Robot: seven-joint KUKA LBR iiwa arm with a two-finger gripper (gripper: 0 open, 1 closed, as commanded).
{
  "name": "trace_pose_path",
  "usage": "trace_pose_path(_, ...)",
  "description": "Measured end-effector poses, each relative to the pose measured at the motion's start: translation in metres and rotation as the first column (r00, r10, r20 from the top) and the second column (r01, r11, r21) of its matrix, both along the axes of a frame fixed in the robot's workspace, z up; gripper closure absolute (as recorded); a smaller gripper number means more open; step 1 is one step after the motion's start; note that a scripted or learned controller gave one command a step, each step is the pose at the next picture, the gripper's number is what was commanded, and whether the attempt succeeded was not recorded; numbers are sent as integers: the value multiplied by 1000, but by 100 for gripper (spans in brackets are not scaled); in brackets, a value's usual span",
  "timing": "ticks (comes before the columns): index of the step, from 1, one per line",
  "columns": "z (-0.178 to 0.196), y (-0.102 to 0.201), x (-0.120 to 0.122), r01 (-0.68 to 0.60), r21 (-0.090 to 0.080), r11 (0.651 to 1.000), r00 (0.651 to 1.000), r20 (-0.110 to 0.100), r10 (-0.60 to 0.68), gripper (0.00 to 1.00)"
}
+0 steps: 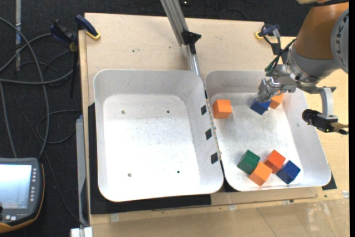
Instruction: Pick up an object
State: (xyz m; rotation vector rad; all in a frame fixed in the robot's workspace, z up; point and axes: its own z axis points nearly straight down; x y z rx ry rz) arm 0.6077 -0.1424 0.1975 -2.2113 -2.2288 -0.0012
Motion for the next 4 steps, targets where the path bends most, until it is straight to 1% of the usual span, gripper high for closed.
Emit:
trace_pose_path(1,-2,55,0,0,0,1000,1000,0,0,100)
trace_pose_path(2,3,108,-19,0,1,1000,1000,0,0,100)
trace_pose_path(3,22,163,-24,-2,1,1000,1000,3,2,100)
trace_pose_path(4,17,220,-30,-1,0,1000,1000,0,1,100)
